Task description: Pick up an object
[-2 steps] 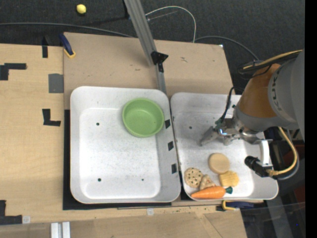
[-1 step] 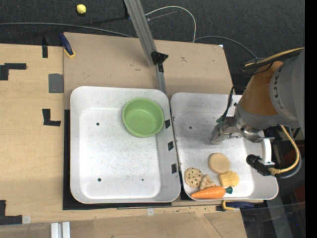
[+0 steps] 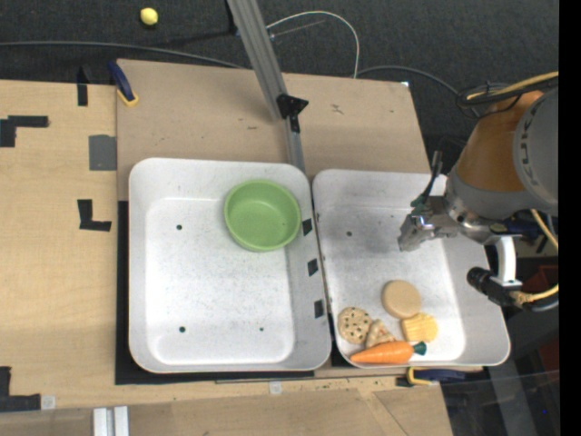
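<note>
My gripper [image 3: 410, 235] hangs over the right bin [image 3: 363, 198] near its right side, above bare bin floor. Below it, toward the bin's front, lie a round tan biscuit [image 3: 400, 297], a yellow ridged piece [image 3: 420, 326], a speckled cookie [image 3: 353, 322] and an orange carrot [image 3: 386, 353] with a green tip. All of these lie apart from the gripper. A green bowl [image 3: 262, 214] sits upright in the left bin [image 3: 163, 271], at its back right.
A grey slanted pole [image 3: 259, 48] crosses above the bench's back and ends at the bins' divide. The orange-banded arm [image 3: 499, 162] fills the right edge. A small yellow ball [image 3: 149, 15] lies on the dark floor far back.
</note>
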`<action>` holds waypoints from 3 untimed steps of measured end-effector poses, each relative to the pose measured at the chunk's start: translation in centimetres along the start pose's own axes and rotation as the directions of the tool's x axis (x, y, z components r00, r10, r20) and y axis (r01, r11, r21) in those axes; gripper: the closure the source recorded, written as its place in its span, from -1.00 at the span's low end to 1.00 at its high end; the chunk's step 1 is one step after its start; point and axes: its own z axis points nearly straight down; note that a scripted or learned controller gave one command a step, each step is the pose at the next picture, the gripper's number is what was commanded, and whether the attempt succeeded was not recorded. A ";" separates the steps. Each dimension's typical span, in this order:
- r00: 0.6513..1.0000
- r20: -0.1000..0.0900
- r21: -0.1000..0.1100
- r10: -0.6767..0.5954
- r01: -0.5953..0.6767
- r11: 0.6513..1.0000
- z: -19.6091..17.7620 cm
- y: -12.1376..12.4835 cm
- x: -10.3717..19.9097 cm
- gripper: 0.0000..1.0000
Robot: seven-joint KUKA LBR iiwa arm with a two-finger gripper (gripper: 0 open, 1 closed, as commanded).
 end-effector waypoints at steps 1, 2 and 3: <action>1.000 0.000 -0.001 0.000 0.000 1.000 -5.3 0.1 0.0 1.00; 1.000 -0.003 0.002 -0.006 0.006 1.000 -6.0 1.2 5.1 1.00; 1.000 -0.003 0.003 -0.007 0.007 1.000 -5.8 4.2 9.9 1.00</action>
